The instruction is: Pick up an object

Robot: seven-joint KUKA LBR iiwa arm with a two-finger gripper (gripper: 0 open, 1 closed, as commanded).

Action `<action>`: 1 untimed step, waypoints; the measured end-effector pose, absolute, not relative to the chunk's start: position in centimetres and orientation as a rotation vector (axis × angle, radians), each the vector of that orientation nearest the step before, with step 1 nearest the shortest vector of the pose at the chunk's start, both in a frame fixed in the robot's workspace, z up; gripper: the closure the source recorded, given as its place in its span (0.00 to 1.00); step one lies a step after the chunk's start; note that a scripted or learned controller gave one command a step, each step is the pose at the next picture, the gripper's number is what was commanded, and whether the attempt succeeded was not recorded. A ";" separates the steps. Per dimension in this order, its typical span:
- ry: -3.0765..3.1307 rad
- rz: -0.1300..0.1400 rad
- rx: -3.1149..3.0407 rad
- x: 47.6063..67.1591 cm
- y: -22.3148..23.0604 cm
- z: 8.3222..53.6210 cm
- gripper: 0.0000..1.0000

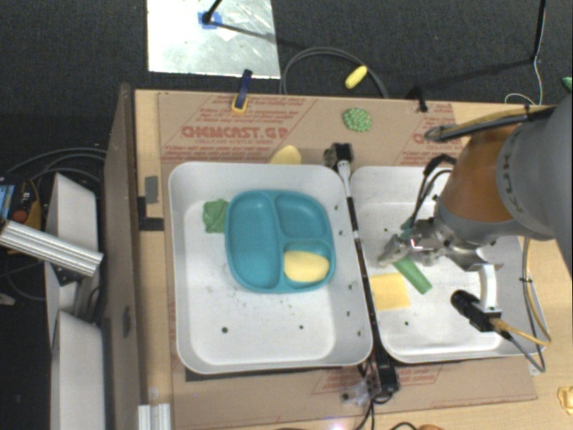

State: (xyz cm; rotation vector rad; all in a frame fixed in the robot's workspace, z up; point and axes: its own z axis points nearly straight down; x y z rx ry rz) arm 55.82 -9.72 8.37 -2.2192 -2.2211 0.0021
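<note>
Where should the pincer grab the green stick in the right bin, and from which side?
Grip the green stick across its narrow width near the middle, coming straight down from above. It lies flat and slanted on the right bin floor, one end touching the yellow square, so closing across the long sides probably avoids the square.

Grey arm (537, 173) with an orange band (479, 182)

Its shell was smooth and rounded — dark cables (428, 191) ran down toward a metal gripper (405, 243).
</note>
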 end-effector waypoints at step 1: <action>-2.226 -0.003 -2.220 56.0 -9.7 9.5 1.00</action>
